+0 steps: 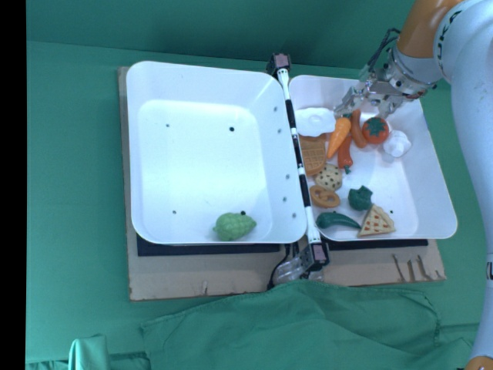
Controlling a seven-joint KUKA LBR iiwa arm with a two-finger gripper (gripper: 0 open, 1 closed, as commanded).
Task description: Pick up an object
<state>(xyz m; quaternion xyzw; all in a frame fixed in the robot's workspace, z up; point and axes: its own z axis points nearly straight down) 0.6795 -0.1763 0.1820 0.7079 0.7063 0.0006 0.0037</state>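
My fingers [368, 108] stand spread and hold nothing, low in the right white plastic bin [431, 199]. The round red toy tomato [375, 129] lies just beneath them, the orange toy carrot [338, 136] beside. Judgement: grasp not yet made; closing and lifting remain.

Even, bright light; soft shadows.

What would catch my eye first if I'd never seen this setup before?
Probably the grey arm with its orange band reaching in from the upper right, its gripper low over a jumble of toy food in the right bin: a carrot, a tomato, a pizza slice. Then the contrast: the left bin holds one green artichoke-like toy near its front edge.
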